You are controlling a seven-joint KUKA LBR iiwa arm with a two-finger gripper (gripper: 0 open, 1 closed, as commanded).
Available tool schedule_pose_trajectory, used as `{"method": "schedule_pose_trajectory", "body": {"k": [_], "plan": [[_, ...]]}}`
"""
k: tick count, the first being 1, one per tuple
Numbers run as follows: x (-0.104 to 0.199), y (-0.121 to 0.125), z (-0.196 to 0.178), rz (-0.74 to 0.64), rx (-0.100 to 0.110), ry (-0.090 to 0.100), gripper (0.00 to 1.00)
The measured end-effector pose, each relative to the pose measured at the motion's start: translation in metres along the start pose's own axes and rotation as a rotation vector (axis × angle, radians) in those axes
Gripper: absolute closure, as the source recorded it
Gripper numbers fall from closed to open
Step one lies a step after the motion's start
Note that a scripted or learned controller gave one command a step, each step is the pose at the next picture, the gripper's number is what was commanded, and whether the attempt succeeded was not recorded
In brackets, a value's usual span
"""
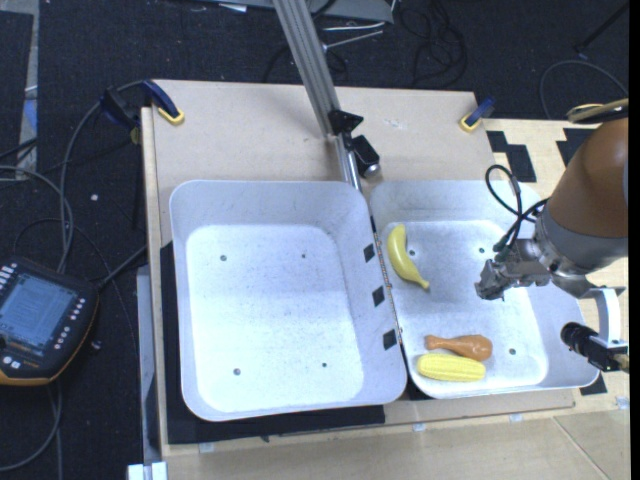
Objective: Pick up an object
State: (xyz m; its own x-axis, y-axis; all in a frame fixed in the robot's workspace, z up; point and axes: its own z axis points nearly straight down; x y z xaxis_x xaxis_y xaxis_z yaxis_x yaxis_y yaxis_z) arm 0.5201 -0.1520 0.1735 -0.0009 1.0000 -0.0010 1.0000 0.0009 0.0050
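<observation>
**Reaching in, nothing chosen yet**

We judge this to be the approach step: the tool (492, 280) hangs over the right bin (520, 230), and none of the objects there sits in it. Whether it stands apart or closed we cannot tell, as it shows from above as one dark grey cluster.

We take the banana (404, 257) as our landmark. It lies in the right bin close to the wall shared with the left bin (190, 203), curved, with its stem end pointing toward the bin's near side. The tool is to the banana's right, well apart from it, over bare bin floor. Below the banana, toward the near rim, lie a brown drumstick-shaped toy (460, 345) and, just beside that and nearer still, a yellow corn cob (451, 368); the two look to be touching or almost so.

The next move, as we read it, calls for settling on one target. The banana lies alone, so it seems the easier pick; the drumstick and corn crowd each other, and a descent there risks nudging one while closing on the other.

The arm (598, 203) comes in from beyond the banana's right, its orange band above the grey wrist, which bends down and toward the banana, a black cable looping over it.
</observation>
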Motion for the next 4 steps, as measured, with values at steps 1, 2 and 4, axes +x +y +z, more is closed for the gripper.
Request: {"method": "schedule_pose_trajectory", "body": {"k": [1,2,4], "plan": [[0.0,-0.007,-0.058,0.0,0.0,0.0,1.0],[0.0,-0.006,-0.098,0.0,0.001,0.0,1.0],[0.1,0.008,-0.077,-0.004,0.006,0.002,1.0]]}}
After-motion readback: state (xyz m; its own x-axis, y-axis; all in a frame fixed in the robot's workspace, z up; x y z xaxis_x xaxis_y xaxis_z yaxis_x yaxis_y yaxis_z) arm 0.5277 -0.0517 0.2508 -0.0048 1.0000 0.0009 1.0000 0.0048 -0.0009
